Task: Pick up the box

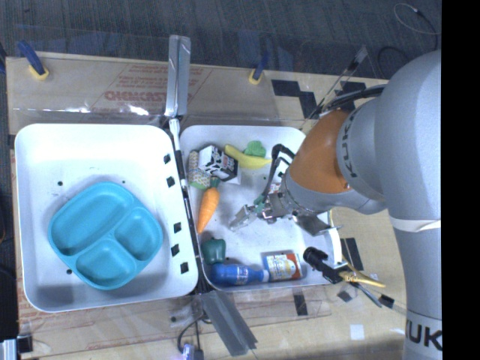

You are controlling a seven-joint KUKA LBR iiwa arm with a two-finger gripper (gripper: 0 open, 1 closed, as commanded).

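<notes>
You had the gripper (250, 211) low over a bare patch of floor in the middle of the right bin (225, 135). The arm (330, 163) came in from the right of the view, and its orange band sat above the bin's right side. As far as you could see, the jaws stood apart with nothing between them.

The box (216, 163), black and white, lay in that bin's far left corner, close to the wall between the two bins. It was apart from the gripper, up and to the left of it in the view. A banana (244, 157) lay against the box's right side, with a light green thing (256, 148) just behind it. A carrot (208, 209) lay just in front of the box, slanting along the left wall, between the box and a dark green thing (212, 248).

Along the near wall you had a blue bottle (234, 274) on its side, touching the dark green thing. A can (283, 265) with a red label lay just to the bottle's right.

The left bin (90, 156) held a blue tray (105, 235) with three compartments, well apart from the gripper.
</notes>
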